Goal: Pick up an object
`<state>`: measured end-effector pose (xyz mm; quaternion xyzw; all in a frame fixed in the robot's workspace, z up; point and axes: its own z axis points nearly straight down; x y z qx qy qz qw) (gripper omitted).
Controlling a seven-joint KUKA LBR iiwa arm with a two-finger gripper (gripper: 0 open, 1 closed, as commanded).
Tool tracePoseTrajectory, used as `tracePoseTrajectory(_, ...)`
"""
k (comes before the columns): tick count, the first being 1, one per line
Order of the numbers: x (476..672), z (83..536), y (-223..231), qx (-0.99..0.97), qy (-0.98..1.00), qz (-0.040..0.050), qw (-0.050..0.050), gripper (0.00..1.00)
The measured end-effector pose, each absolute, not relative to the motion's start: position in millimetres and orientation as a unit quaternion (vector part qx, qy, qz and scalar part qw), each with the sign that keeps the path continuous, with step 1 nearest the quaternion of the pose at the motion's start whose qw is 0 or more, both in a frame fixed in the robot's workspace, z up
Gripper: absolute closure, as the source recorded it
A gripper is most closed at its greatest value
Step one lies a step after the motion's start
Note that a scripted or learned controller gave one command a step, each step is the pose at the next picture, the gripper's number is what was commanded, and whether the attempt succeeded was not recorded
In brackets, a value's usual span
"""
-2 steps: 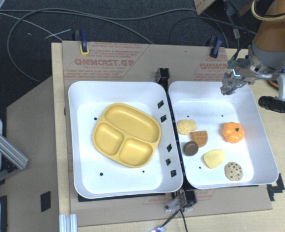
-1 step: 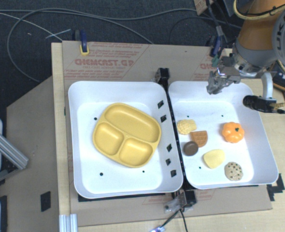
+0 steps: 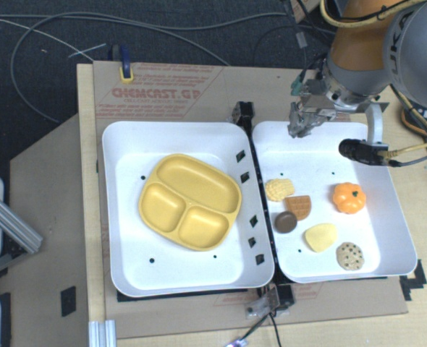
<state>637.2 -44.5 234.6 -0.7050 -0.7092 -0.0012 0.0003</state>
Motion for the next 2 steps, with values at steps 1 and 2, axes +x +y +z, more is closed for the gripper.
tracePoseTrajectory(1,625.3,232.0,17.1,-0.705,-0.709,0.0002,0.002,1.0)
tracePoseTrajectory(2,619.4,218.5,71.6,-0.705,-0.709,0.0007,0.003,1.0)
